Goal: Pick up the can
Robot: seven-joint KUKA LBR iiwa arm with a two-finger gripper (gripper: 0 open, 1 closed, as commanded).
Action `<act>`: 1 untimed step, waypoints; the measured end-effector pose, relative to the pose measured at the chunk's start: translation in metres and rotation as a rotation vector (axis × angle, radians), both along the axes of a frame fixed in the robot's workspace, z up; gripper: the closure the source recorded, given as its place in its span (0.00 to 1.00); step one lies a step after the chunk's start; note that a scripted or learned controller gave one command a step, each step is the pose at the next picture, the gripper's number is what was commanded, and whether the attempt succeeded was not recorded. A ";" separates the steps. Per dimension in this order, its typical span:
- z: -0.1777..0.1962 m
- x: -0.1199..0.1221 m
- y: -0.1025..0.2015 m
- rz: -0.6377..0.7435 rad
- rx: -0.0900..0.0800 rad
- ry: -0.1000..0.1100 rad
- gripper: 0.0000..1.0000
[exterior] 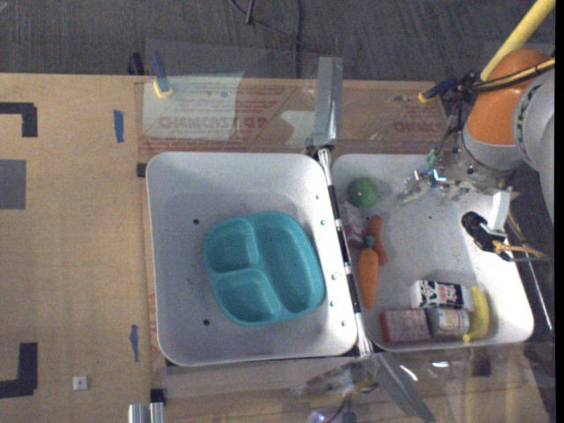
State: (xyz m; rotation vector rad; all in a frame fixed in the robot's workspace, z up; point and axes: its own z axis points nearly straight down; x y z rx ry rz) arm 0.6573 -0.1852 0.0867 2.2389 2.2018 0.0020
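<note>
The can [406, 325] is a dull red cylinder lying on its side near the front edge of the right bin [414, 236]. My gripper [430, 183] hangs over the back of that bin, to the right of a green ball [362, 191]. It is well behind the can and apart from it. The metal tips are small and glinting, and nothing shows between them.
To the right of the can lie a small labelled container [450, 323] and a yellow banana [479, 313]. A black-and-white carton [439, 293] sits just behind them. Two carrots [367, 267] lie along the right bin's left wall. The left bin [176, 192] holds a teal divided plate [263, 267].
</note>
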 end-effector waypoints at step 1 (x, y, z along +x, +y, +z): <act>0.001 -0.037 -0.022 -0.009 -0.001 -0.002 0.00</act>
